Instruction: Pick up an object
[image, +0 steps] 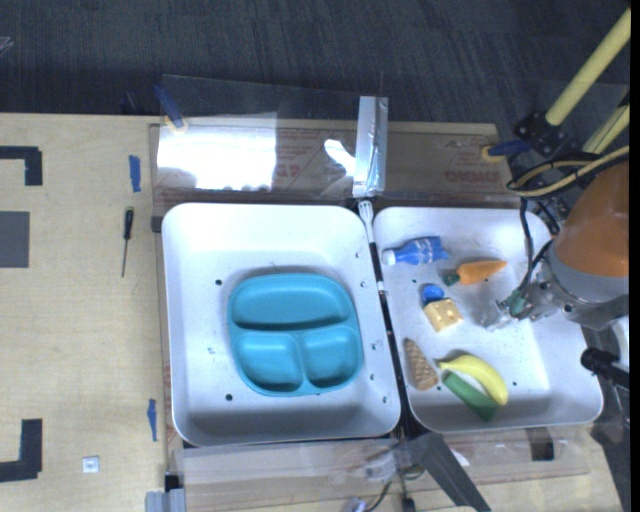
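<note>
The right bin (560, 395) holds several small objects. A blue and white bottle (415, 251) lies at its far left, with an orange carrot (478, 270) just to the right of it. Below them sit a small blue piece (432, 294) and a tan block (443, 316). A brown waffle-like piece (420, 364) and a yellow banana with a green end (474, 381) lie near the front. My gripper (500, 312) hangs low over the bin's middle, right of the tan block and below the carrot, with nothing seen in it.
The left bin (190, 250) holds a blue divided plate (295, 332). A metal divider post (370, 145) stands behind the bins. Yellow and black cables (560, 160) hang at the back right, above the orange-banded arm (595, 235).
</note>
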